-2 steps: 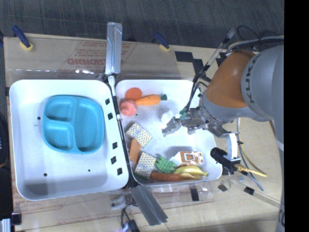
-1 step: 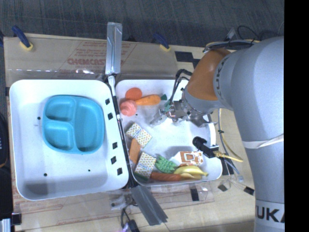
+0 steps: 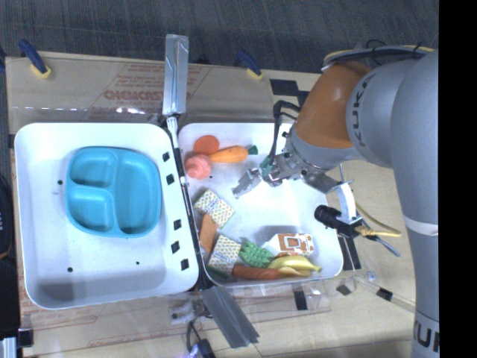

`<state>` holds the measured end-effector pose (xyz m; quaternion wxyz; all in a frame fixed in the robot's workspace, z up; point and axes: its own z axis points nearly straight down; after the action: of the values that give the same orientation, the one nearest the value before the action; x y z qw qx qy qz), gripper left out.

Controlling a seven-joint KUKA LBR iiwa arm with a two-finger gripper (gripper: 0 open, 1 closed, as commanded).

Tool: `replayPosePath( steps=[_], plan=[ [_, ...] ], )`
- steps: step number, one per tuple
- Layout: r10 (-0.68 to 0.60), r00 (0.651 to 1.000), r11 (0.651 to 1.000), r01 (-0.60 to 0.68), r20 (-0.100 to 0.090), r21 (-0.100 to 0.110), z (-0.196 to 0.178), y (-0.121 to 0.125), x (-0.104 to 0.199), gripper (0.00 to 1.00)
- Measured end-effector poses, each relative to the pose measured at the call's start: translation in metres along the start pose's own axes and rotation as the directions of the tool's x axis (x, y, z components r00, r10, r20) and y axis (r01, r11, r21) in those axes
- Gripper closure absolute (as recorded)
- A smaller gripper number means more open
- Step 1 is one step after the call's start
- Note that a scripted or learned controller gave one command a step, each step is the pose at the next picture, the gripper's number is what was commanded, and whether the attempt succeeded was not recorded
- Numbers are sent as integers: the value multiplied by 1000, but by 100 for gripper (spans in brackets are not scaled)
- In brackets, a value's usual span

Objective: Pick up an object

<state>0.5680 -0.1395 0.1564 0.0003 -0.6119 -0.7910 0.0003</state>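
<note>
A grey KUKA arm [image 3: 387, 118] with an orange band is reaching in from the right over the right-hand white bin [image 3: 317, 200], one of two shallow bins sitting side by side on a bench. Its two-finger gripper [image 3: 250, 181] is hanging over the bare middle of that bin, pointing toward the bin's left side, and nothing is lying between the fingers; whether they are spread or closed is too small to tell. Toy food is lying around the bin's edges. Near the far left corner, a red tomato [image 3: 206, 145] is sitting beside an orange carrot [image 3: 228, 154], with a pink ball-shaped fruit [image 3: 197, 167] just in front of them. Along the left wall, a checkered packet [image 3: 215, 208] is lying next to an orange sausage-shaped piece [image 3: 207, 233], with a second checkered packet [image 3: 224, 252] nearer the front. Along the near edge, a green leafy piece [image 3: 255, 254], a red pepper-like piece [image 3: 253, 272], a yellow banana [image 3: 294, 264] and a small orange-and-white carton [image 3: 292, 242] are crowding together. In the left-hand white bin [image 3: 45, 274], a light blue divided tray [image 3: 113, 190] is resting near the centre.
</note>
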Motion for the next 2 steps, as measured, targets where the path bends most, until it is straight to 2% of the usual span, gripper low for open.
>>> replayPosePath(
  steps=[1, 2],
  plan=[
    [71, 997, 997, -71, -1, 3, 63, 62, -33, 0],
    [174, 985, 985, -174, 4, -3, 63, 92, 1, 0]
  ],
)
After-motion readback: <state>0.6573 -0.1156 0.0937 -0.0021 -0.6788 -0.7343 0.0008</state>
